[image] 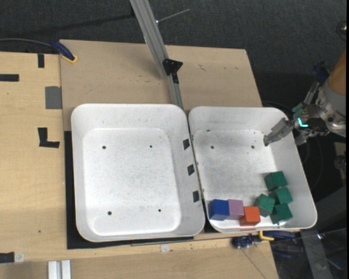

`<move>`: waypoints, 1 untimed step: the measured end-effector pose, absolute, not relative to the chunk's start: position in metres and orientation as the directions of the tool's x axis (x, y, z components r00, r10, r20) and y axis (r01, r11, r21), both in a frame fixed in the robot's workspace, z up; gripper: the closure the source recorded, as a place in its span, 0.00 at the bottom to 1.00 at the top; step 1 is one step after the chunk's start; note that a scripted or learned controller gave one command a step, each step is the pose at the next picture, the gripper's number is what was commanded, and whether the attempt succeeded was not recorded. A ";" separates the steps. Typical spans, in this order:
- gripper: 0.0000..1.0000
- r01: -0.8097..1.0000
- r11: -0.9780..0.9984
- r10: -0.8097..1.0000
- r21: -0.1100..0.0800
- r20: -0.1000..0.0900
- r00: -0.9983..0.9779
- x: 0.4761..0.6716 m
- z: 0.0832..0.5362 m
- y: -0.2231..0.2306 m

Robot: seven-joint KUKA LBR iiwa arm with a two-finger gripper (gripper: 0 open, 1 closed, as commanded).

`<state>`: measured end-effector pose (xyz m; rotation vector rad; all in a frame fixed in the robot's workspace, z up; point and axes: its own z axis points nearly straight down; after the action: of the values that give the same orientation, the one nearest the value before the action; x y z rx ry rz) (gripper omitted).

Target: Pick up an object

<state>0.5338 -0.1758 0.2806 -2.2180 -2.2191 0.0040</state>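
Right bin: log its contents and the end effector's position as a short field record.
right bin: holds all blocks, along its near edge and right corner
blue block: beside purple block
orange block: right of the purple one
green blocks: four, clustered at the right wall
end effector: over the bin's far right rim, apart from the blocks
left bin: white

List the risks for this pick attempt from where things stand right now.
1. The blocks are packed together in the right bin's near corner: blue block, purple block and orange block touch in a row, so a grasp may hit neighbours or lift nothing.
2. The green blocks sit against the bin wall, leaving little room beside them.
3. The gripper is near the bin's far right rim, apart from every block, and might clip the wall on its way.
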 end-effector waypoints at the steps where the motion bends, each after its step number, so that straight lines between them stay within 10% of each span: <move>1: 0.00 1.000 0.002 1.000 -0.001 0.000 -0.002 0.534 0.282 -0.176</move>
<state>0.5345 -0.1757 0.2824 -2.2188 -2.2229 0.0012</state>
